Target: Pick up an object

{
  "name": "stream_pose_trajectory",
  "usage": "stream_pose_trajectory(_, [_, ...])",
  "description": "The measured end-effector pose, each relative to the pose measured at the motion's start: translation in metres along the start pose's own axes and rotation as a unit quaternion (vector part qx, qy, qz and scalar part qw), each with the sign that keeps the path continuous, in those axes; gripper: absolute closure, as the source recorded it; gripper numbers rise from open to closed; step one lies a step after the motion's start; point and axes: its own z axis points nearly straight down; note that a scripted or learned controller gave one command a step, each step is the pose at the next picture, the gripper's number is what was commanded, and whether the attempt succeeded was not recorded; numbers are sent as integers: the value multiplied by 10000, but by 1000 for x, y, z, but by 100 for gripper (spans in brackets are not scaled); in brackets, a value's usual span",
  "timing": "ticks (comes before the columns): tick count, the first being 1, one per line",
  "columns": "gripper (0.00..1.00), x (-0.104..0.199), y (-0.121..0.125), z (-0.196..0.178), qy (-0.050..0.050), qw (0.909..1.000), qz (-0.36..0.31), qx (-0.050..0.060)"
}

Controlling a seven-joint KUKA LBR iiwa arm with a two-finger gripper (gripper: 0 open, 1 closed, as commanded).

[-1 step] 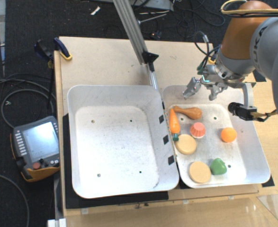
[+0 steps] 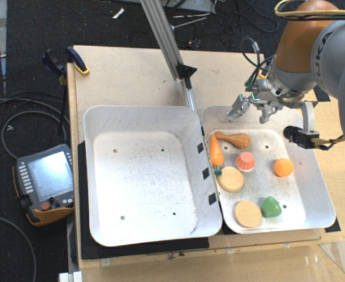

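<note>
My gripper (image 2: 251, 111) hangs over the far rim of the right bin (image 2: 313, 187), its two fingers spread apart with nothing between them. Below it in that bin lie a brown drumstick (image 2: 233, 138), an orange carrot (image 2: 217, 151), a pink cupcake (image 2: 245, 161), an orange fruit (image 2: 284, 167), two tan round pieces (image 2: 231, 179) (image 2: 248, 214) and a green pepper (image 2: 271, 207). The drumstick is the closest to the gripper, a little toward the near side and left of it.
The left bin (image 2: 143, 172) lies beside the right one. A slanted metal pole (image 2: 163, 34) crosses the bench behind the bins. A teach pendant (image 2: 46, 184) sits on the floor at left, with cables around it.
</note>
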Motion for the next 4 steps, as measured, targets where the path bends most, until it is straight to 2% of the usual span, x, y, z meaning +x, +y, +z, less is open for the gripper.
stream_pose_trajectory(2, [0, 1, 5, 113, -1, 10000, 1, 21])
stream_pose_trajectory(3, [100, 1, 7, 99, -3, 10000, 2, -10])
stream_pose_trajectory(4, [100, 3, 9, 55, -3, 10000, 0, -28])
